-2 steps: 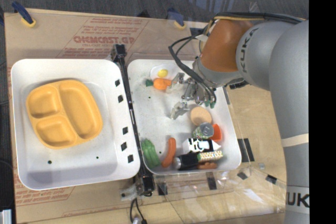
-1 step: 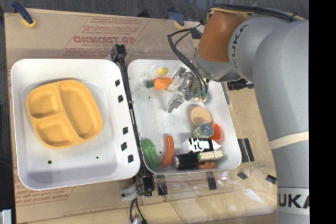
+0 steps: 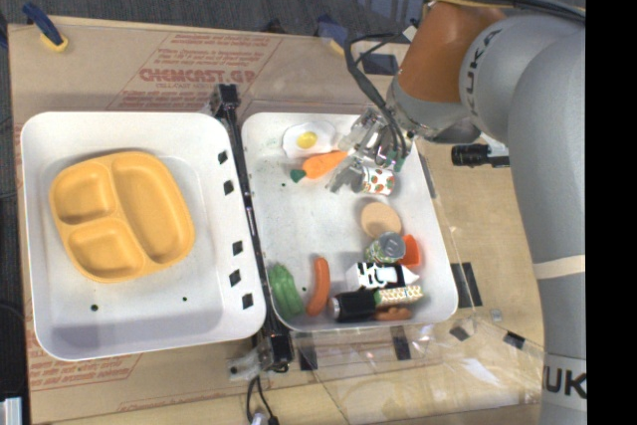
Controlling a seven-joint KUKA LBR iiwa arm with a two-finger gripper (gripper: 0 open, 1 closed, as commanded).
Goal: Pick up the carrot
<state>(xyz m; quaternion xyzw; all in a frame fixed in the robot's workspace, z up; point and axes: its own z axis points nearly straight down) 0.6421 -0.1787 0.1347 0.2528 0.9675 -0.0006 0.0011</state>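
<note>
The carrot [image 3: 320, 165], orange with a green stub at its left end, lies tilted on the floor of the right bin [image 3: 299, 224], just below a fried egg toy [image 3: 305, 138]. My gripper [image 3: 352, 163] reaches down from the upper right. Its metal fingers [image 3: 346, 176] sit right at the carrot's right end. Whether they touch or enclose the carrot is hidden by the gripper body. The arm's orange band [image 3: 443, 50] rises above the bin's back right corner.
A patterned small carton [image 3: 379, 180] stands beside the gripper. Toward the bin's front lie a tan round cookie [image 3: 379, 217], a can [image 3: 386, 249], a sausage [image 3: 319, 285], a green vegetable [image 3: 284, 288] and a dark bottle [image 3: 370, 304]. The left bin [image 3: 60, 323] holds a yellow divided plate [image 3: 119, 212].
</note>
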